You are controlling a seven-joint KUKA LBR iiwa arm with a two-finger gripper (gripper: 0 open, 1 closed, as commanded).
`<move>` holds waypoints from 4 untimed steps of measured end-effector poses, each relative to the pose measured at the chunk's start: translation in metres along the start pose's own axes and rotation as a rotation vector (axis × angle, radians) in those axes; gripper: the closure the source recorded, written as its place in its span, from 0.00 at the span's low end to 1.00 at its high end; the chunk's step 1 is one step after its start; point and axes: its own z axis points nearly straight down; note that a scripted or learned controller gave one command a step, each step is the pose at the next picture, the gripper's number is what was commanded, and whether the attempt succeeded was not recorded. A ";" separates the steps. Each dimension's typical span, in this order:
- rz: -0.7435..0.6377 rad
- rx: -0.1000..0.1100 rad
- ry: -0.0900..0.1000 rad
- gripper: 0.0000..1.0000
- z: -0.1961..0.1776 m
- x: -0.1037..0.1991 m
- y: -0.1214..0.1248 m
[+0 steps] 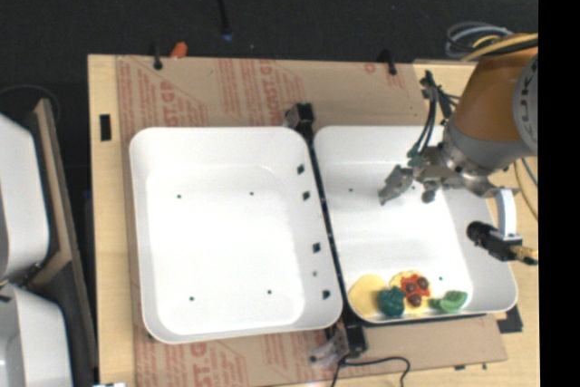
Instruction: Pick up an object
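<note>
Several small toys [410, 293] lie bunched against the near wall of the right bin [362, 159], well apart from the gripper [410, 183] above the bin's middle; whether its fingers are open I cannot tell; better to aim at the cluster's edge, perhaps the green piece [450, 300].

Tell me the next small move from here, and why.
Probably swing the gripper toward the near edge of the right bin. It hangs over that bin's bare far half with nothing under it, while the toys sit bunched at the near wall: a yellow piece, a teal one, a red one and a green one.
</note>
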 end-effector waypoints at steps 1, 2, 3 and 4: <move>-0.001 -0.001 0.000 0.00 -0.005 0.043 -0.014; 0.003 -0.007 -0.002 0.00 -0.081 0.026 -0.035; 0.005 0.013 0.001 0.00 0.079 -0.001 -0.061; -0.001 -0.003 0.000 0.00 0.028 0.042 -0.068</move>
